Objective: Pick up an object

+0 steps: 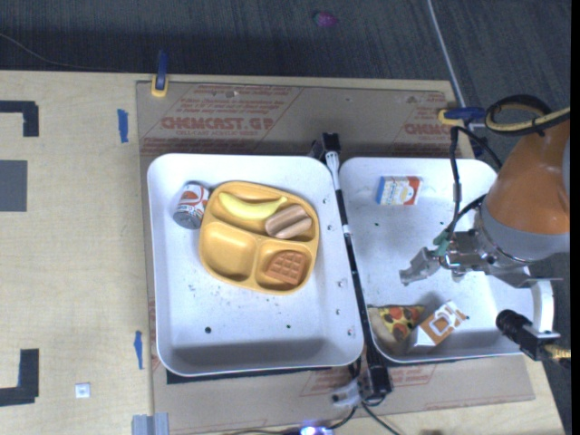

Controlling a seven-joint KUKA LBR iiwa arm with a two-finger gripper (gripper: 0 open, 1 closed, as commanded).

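Several small objects lie in the right bin (471, 347): a little white carton with blue and orange printing (399, 190) near its far edge, a small white and orange box (441, 323) near its front edge, and just left of that a toy pizza slice (396, 321) in the front left corner. None of their printing can be read. The gripper (419, 269) hangs over the middle of this bin, above the bare floor between the carton and the box, with nothing between its fingers; how far apart they stand cannot be told. In the left bin (245, 347) a yellow compartment tray (231, 247) holds a banana (245, 207), a hot dog (290, 222) and a waffle (285, 266), with a crushed can (189, 205) touching its left rim. The brown board on the surface behind the bins (299, 116) reads "CHEMCAST GP" in red.
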